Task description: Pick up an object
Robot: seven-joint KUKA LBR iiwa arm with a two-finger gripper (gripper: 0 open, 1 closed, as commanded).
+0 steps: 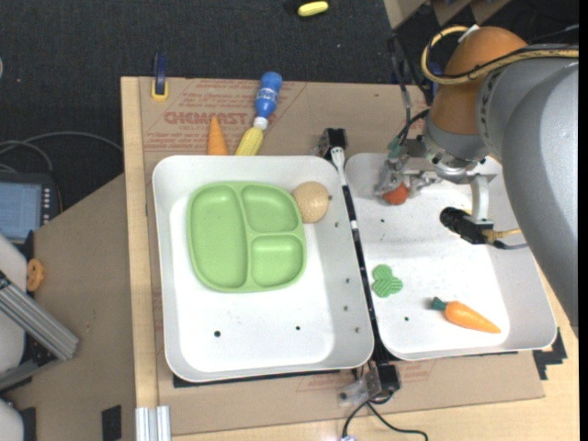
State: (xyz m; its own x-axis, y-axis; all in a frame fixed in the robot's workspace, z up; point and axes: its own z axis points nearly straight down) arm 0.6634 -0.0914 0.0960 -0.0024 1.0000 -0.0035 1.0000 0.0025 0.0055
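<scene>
My gripper (398,182) hangs low over the far left corner of the right bin (514,338). A small red object (395,195) sits right at its tip; I cannot make out whether it is gripped. Nearer the front of the same bin lie a green leafy piece (387,283) and an orange carrot with a green top (467,315). The left bin (257,347) holds a green divided plate (246,235) with a tan round object (312,200) beside its far right corner.
Behind the left bin, on the cardboard, lie a blue and white bottle (266,95), a yellow piece (250,141) and an orange cone (216,138). A black clip (333,141) sits at the far end of the ridge between the bins.
</scene>
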